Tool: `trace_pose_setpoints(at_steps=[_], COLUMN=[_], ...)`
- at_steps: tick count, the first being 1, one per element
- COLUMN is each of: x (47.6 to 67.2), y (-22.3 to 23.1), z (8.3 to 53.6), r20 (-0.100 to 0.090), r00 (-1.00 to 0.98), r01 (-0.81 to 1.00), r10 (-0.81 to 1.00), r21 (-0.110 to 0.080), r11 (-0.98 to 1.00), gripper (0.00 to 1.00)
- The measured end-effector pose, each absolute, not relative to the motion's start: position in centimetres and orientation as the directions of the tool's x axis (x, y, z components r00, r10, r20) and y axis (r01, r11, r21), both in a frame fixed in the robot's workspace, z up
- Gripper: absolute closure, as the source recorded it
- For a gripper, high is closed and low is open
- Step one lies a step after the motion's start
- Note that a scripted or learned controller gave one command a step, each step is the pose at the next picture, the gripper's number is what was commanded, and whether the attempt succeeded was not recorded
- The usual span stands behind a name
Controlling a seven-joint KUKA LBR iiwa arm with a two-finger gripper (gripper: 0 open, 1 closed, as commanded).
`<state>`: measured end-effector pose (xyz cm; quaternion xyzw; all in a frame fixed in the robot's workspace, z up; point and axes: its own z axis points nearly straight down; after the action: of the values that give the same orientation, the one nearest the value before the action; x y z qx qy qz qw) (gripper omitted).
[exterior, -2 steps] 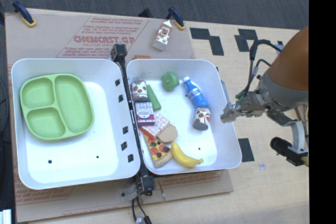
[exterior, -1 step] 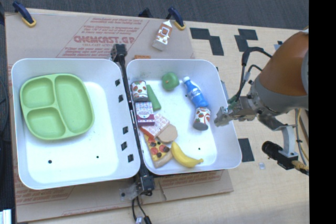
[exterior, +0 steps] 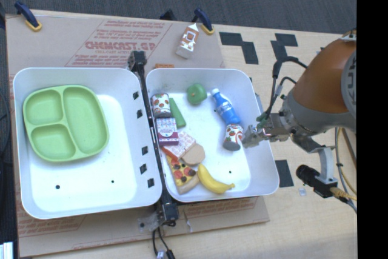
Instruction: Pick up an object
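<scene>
The right bin [exterior: 262, 158] holds several toy foods: a green apple [exterior: 196, 93], a blue bottle [exterior: 224, 107], a small grey can with a red label [exterior: 233, 136], a banana [exterior: 214, 180], a pizza slice [exterior: 183, 174], a bread slice [exterior: 193, 154], a red box [exterior: 167, 129] and a brown-topped pack [exterior: 160, 105]. My gripper [exterior: 251, 134] is low at the bin's right wall, just right of the grey can and close to it. Nothing is seen lifted off the bin floor.
The left bin [exterior: 85, 191] holds a green divided plate [exterior: 65, 123]. A small carton [exterior: 188, 40] lies on the cardboard behind the bins. Blue clamps [exterior: 204, 20] grip the board's back edge. The arm's orange band [exterior: 327, 79] hangs over the bench right of the bins.
</scene>
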<state>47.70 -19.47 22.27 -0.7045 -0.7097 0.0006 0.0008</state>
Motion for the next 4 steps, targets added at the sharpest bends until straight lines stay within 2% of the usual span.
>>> trace_pose_setpoints(at_steps=[1, 2, 3, 4], x=[53.6, 47.6, 53.9, 52.2], y=[-19.0, -21.1, -20.8, -21.1], z=[26.0, 21.2, 28.0, 19.9], r20=[-0.001, 0.000, -0.001, 0.001], r00=[-0.005, -0.006, -0.005, -0.006], r01=[1.000, 1.000, 1.000, 1.000], r10=[1.000, 1.000, 1.000, 1.000], r21=[0.001, -0.003, 0.002, -0.004], r11=[0.005, 0.006, 0.005, 0.006], gripper=[1.00, 1.00, 1.00, 1.00])
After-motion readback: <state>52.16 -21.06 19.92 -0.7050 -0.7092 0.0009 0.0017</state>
